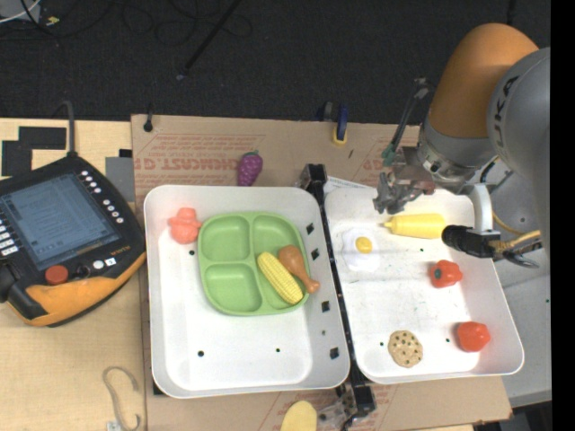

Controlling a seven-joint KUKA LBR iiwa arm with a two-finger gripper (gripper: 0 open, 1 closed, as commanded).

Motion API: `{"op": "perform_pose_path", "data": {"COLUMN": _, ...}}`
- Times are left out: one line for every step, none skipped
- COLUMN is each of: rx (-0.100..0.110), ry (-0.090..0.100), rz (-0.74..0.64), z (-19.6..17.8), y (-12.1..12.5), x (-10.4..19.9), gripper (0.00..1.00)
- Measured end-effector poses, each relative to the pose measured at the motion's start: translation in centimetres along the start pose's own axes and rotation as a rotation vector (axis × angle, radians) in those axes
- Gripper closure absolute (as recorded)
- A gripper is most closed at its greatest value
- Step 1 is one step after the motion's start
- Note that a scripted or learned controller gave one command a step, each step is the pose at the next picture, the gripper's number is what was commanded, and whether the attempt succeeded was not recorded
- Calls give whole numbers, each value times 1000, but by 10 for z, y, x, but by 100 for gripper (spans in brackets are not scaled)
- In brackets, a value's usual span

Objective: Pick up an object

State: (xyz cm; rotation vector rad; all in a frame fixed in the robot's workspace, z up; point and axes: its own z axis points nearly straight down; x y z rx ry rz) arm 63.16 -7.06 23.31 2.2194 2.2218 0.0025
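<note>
Even overhead light, bright white bins [238,366] with mild glare, soft shadows, slightly grainy.

Yellow obj [300,416] below left bin [171,348]: cut by bottom edge. Gripper [392,197] above the mustard bottle [415,226]: too dark & small to make out.

The big grey arm with the orange band [490,79] bends down from the right, its small dark gripper [395,196] hanging low.
</note>
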Motion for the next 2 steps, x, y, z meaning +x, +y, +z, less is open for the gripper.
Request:
{"op": "perform_pose_path", "data": {"rx": 5, "ry": 0, "rz": 3, "z": -4, "y": -8, "x": 2, "gripper": 100}}
{"op": "perform_pose_path", "data": {"rx": 5, "ry": 0, "rz": 2, "z": 10, "y": -8, "x": 12, "gripper": 100}}
